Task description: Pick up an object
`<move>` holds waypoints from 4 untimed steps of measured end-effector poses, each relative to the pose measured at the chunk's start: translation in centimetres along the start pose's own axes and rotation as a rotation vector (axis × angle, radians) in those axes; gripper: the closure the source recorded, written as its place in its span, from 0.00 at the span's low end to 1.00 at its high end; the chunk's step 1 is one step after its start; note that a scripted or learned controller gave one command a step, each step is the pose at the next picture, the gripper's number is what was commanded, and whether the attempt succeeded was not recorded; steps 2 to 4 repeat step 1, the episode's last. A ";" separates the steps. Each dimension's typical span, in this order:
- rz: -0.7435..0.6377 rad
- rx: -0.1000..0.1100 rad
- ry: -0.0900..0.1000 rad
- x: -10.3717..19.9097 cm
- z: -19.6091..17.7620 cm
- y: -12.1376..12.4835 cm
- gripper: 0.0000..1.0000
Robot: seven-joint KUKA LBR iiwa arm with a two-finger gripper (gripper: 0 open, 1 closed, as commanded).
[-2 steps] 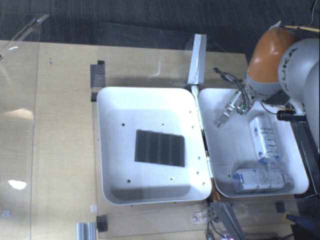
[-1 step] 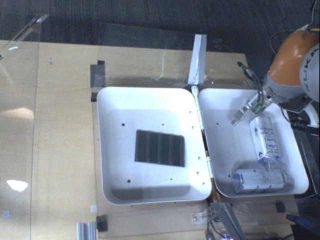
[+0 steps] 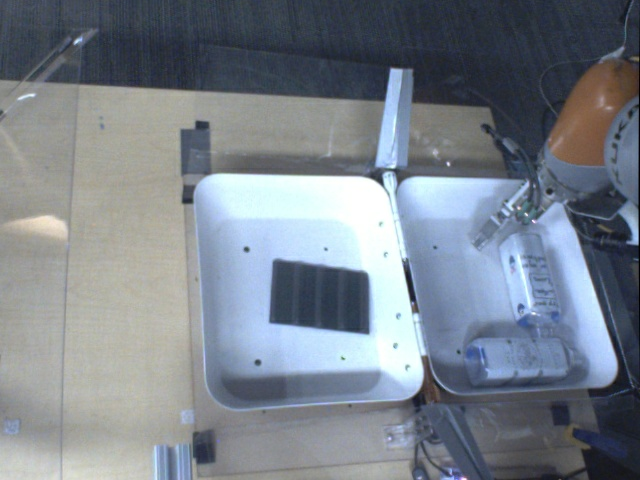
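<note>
- Arm [image 3: 598, 118]: I see it cut off at the frame's right edge; the orange band and a stretch of grey casing show above the right bin's far corner.
- Gripper [image 3: 497, 230]: I see it low over the right bin's far half, slanting toward the bin's middle. It is small and pale against the white floor, and I cannot tell whether it is spread or pressed together. I see nothing between its tips.
- Right bin [image 3: 440, 268]: shallow, white. It holds two clear plastic bottles.
- Upright-lying bottle [image 3: 528, 278]: transparent with blue print, lying lengthwise along the bin's right side, its far end just beside the gripper; I cannot tell if they touch. Its outline is hard to trace against the white.
- Second bottle [image 3: 520, 360]: lying crosswise along the near wall, with a blue-grey label. The first bottle's near end comes close to or meets it.
- Left bin [image 3: 230, 238]: shallow, white. It holds one dark ribbed rectangular pad [image 3: 320, 295], flat near the middle, apart from every wall.
- Bench [image 3: 110, 298]: pale wood; a glare patch washes out part of its left side.
</note>
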State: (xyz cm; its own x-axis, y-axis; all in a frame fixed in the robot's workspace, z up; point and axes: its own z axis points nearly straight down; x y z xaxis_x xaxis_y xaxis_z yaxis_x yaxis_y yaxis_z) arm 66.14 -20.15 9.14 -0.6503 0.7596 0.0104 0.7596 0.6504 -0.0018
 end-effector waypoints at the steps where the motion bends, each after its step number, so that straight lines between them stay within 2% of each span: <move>1: -0.213 -0.008 -0.021 2.5 -0.7 -2.7 0.00; 4: -0.213 -0.008 -0.021 2.5 -0.7 -2.7 0.00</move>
